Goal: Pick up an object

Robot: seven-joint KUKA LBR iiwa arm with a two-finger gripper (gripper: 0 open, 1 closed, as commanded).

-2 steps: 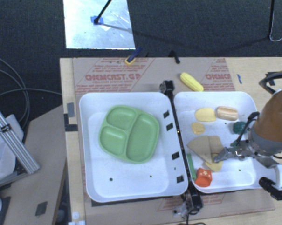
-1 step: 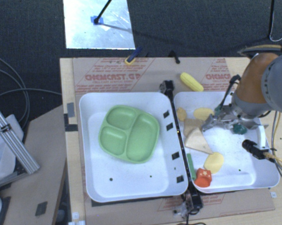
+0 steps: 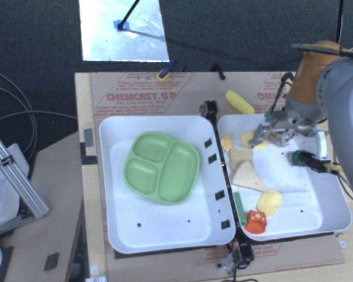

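Inside right bin [image 3: 337, 209], toward 11 o'clock: gripper [image 3: 261, 135] low over yellow piece [image 3: 250, 139], finger state unclear. Risk: neighbouring cheese wedge [image 3: 248, 176] and bin wall crowd approach, piece may slip.

Bench [image 3: 50, 190] bears cardboard sheet [image 3: 139, 95]; two white bins [image 3: 162, 226] atop.

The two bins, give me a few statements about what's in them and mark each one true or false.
1. The green divided plate lies in the left bin. True.
2. The red toy sits at the far edge of the right bin. False: it sits at the near edge.
3. The gripper is over the right bin. True.
4. The corn cob lies on the green plate. False: it lies on the cardboard behind the right bin.
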